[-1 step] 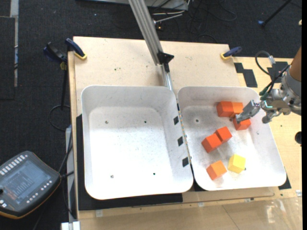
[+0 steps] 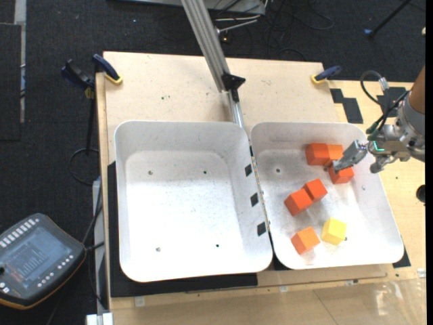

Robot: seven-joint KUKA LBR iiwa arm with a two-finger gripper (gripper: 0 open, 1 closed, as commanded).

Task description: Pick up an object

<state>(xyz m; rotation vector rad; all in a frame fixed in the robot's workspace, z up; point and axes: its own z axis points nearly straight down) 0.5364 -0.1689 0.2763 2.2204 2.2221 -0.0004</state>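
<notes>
The right bin (image 2: 379, 202) holds several blocks: an orange block (image 2: 316, 154) at the back, a red-orange pair (image 2: 305, 196) in the middle, an orange block (image 2: 305, 240) and a yellow block (image 2: 334, 231) at the front. A small red block (image 2: 342, 175) lies right under my gripper (image 2: 352, 156), which reaches in from the right rim. The grey fingers (image 2: 349, 158) point down-left at that red block; whether they grip it is unclear.
The left bin (image 2: 128, 181) sits beside the right one, sharing a middle wall (image 2: 256, 188). A metal pole (image 2: 206, 36) slants over the bench from the back. Clamps (image 2: 326, 74) hold the board corners. A teach pendant (image 2: 34, 256) lies at the lower left.
</notes>
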